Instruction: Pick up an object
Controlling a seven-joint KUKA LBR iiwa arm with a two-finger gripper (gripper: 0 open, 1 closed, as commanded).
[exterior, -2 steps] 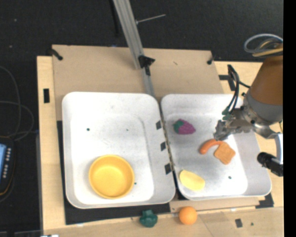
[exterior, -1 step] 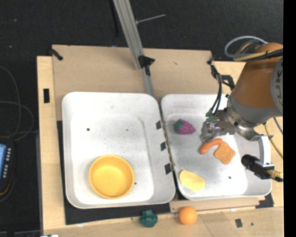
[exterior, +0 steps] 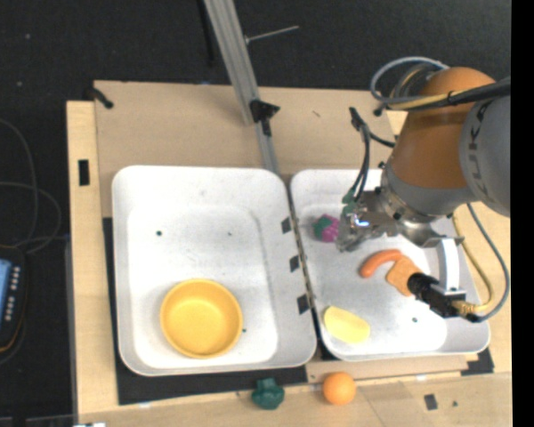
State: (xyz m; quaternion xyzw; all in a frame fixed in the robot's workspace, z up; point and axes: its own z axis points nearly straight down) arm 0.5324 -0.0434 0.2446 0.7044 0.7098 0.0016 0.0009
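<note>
Closest to the lens are two strays on the tan wooden bench (exterior: 160, 123), just outside the front rim of the right shallow white bin (exterior: 387, 314): a small dark green lump (exterior: 268, 393) and an orange ball (exterior: 339, 388). Both are near each other and right by the bench's front edge.

Inside the right bin there are three things. A pale yellow lemon-shaped piece (exterior: 346, 325) lies in its front corner, close to the wall it shares with the other bin. An orange curved sausage-shaped piece (exterior: 387, 265) lies about in its middle. A small green and magenta thing (exterior: 327, 229) sits further back, near that same shared wall.

The gripper (exterior: 354, 225) hangs just beside the green and magenta thing, on the side away from the shared wall. It looks very close, maybe touching, and honestly I can't tell from this angle how its grip is set or whether it has hold of anything. The grey and orange arm (exterior: 436, 149) covers the right bin's back corner on the view's right.

The left shallow white bin (exterior: 205, 229) butts up against the right bin and holds just a round yellow bowl (exterior: 201, 318), upright, towards its front. The rest of that floor is bare, so lots of room there. In the right bin, the free floor is mostly the front strip between the lemon-shaped piece and the rim on the view's right.
</note>
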